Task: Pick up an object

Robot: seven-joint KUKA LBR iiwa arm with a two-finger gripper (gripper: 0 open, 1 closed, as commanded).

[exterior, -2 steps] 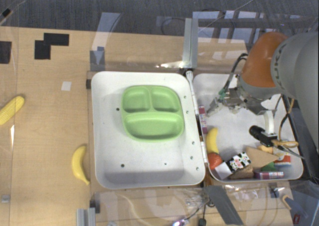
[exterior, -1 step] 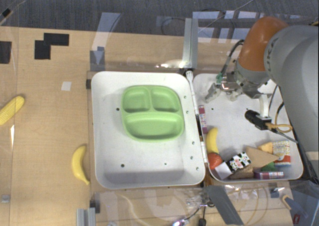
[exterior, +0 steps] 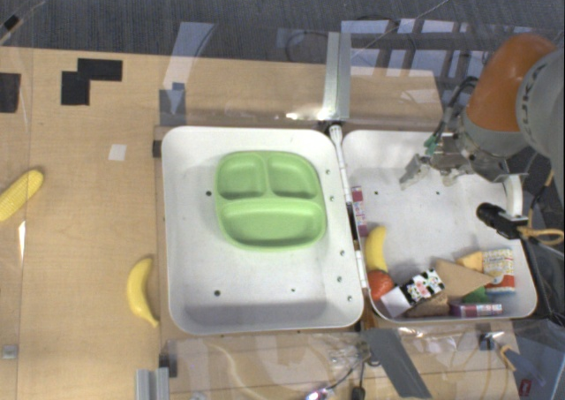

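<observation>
Several objects crowd the right bin's (exterior: 388, 204) near corner: a banana (exterior: 377, 248), a tomato (exterior: 380, 283), small boxes (exterior: 424, 288). The claw (exterior: 433, 162) hovers well apart from them with its fingers spread and empty; descending here likely grabs nothing, and a descent into the pile risks a slipping, multi-object grip.

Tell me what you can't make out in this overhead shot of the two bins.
- Claw, camera view: too small and blurred to judge its opening.
- Pile of items in the right bin: overlapping, labels too small to read.
- Banana on the bench: cut off by the left edge.
- Arm: cut off by the right edge.
</observation>
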